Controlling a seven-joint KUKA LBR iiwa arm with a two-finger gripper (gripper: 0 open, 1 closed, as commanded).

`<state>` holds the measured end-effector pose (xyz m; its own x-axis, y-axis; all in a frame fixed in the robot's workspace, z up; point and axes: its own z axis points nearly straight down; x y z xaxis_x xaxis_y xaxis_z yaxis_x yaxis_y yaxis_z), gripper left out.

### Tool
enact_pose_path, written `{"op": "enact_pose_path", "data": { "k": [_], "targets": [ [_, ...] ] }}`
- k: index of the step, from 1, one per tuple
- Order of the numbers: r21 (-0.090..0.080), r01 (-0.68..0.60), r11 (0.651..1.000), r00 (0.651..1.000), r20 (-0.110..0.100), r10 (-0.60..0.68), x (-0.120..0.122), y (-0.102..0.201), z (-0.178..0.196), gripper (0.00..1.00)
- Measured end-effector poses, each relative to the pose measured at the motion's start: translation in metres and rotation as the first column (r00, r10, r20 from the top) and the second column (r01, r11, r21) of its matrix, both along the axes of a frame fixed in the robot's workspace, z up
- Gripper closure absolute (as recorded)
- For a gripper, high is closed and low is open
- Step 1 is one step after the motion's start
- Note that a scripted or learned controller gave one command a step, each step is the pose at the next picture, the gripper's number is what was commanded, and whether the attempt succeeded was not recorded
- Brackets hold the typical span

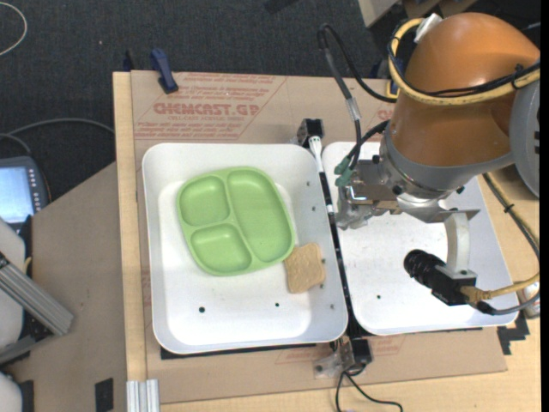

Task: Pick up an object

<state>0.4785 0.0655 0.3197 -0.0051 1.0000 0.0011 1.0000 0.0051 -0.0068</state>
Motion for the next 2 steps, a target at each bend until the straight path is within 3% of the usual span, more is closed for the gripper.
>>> {"op": "enact_pose_path", "data": {
  "k": [1, 2],
  "targets": [
    [0.002, 0.003, 1.0, 1.0, 0.024, -0.003, 0.003, 0.0, 0.131, 1.0],
    [-0.003, 0.009, 1.0, 1.0, -0.003, -0.009, 0.0, -0.017, 0.037, 1.0]
  ]
}}
